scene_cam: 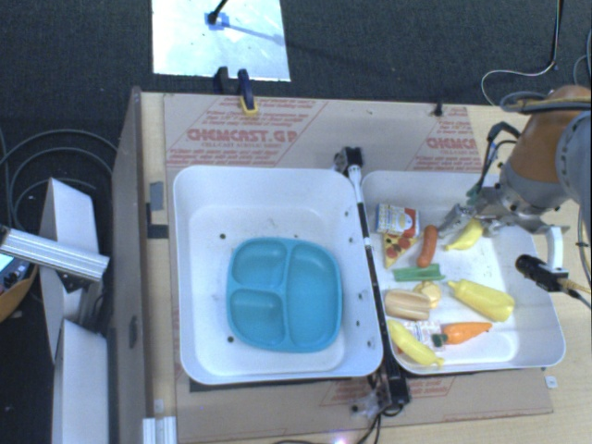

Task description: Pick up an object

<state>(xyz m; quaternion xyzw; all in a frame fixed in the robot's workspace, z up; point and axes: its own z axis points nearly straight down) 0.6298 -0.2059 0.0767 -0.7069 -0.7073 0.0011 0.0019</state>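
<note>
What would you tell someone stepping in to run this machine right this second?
Gripper: low in the right bin, at its upper part, fingers beside a small yellow banana-like toy. I cannot tell whether it is gripped.
Right bin also holds a sausage, a pizza slice, a red-and-white packet, a hot dog, a carrot and other yellow toys.
Left bin: a blue divided tray.
Done: the arm has reached the toys.
Left: confirm a grasp, then lift.

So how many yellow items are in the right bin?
3: one by the gripper at the top, one mid-right, one at the bottom edge. Others may be hidden.
</note>
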